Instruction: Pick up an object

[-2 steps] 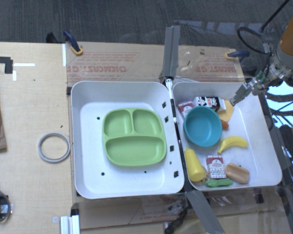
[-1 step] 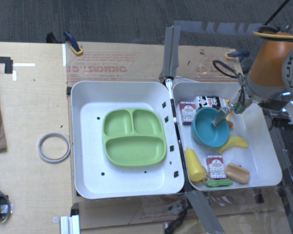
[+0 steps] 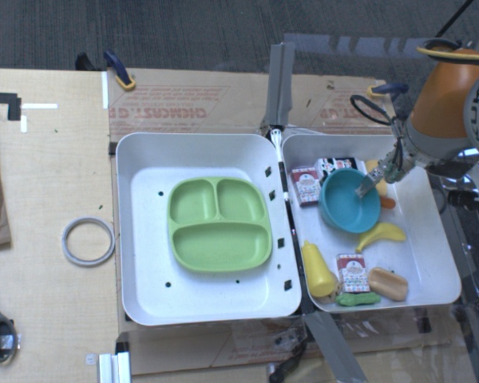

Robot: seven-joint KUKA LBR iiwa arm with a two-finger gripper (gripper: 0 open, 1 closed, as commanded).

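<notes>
Camera view is showing two white bins side by side. Nearest, in the right bin [image 3: 443, 250], a green item [image 3: 358, 298], a hot dog bun [image 3: 387, 283], a small red carton [image 3: 351, 270] and a yellow bottle [image 3: 318, 270] are lying along the front edge. A banana [image 3: 382, 234] is lying behind them. Farther back, the gripper [image 3: 375, 180] is reaching over the blue bowl [image 3: 348, 202]; whether it is spread or pressed together cannot be told. The left bin [image 3: 136, 214] is holding a green divided plate [image 3: 219, 224].
</notes>
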